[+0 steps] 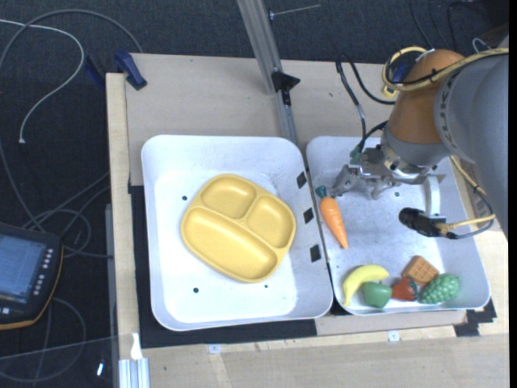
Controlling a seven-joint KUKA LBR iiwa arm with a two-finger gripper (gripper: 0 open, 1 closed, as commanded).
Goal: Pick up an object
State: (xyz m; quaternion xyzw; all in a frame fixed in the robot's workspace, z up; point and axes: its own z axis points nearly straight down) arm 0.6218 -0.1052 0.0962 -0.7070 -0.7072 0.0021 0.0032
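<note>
In the right bin point(380, 233), an orange carrot point(333, 221) with a green top lies near the left wall. My gripper point(363, 181) hangs over the bin's upper part, just right of and above the carrot's green end. I see nothing held in it. Along the bin's front edge lie a yellow banana point(362, 277), a green apple point(376, 295), a small red piece point(402, 289), an orange-brown block point(420, 269) and a bunch of green grapes point(440, 288).
The left bin point(161, 217) holds a yellow divided plate point(238, 226). A metal pole point(262, 39) slants up from between the bins. The grey arm with its orange band point(416, 111) covers the right bin's upper right corner. Cables trail off the bench.
</note>
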